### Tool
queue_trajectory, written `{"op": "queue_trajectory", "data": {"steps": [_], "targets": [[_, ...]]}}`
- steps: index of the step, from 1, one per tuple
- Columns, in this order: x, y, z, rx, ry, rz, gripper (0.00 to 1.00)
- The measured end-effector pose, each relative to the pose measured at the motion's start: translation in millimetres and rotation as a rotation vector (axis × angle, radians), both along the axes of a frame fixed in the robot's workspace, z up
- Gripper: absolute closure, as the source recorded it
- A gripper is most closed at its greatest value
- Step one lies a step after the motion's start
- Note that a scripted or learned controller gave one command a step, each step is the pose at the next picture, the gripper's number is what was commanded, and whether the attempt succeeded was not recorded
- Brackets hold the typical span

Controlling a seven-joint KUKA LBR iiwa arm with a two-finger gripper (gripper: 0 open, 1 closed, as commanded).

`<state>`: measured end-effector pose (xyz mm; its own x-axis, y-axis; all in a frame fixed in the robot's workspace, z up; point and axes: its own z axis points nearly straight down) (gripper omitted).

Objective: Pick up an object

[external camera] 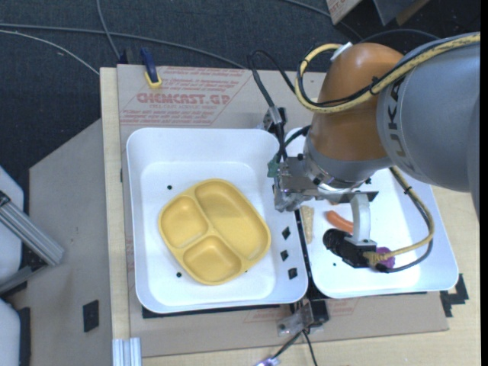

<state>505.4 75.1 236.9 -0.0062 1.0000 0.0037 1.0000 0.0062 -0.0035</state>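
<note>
Grey robot arm point(438, 105) reaching in from the right, wrist pointing down.

The thick grey arm crosses the upper right and ends in a rounded orange band point(354, 101) above the wrist. Yellow and black cables loop around the band and trail below it. Beneath sits a metal wrist section, and the claw point(293, 197) hangs under it, seen from above, so its finger position cannot be made out.

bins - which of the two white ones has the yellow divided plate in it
The left bin. The yellow three-compartment plate lies flat in its middle. The right bin sits under the arm and holds small items instead, including an orange piece.
</note>
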Motion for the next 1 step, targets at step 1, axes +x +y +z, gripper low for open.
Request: {"op": "queue_trajectory", "data": {"steps": [1], "targets": [[0.5,-3.3,-0.3,-0.002,0.0,-0.005,0.0]]}}
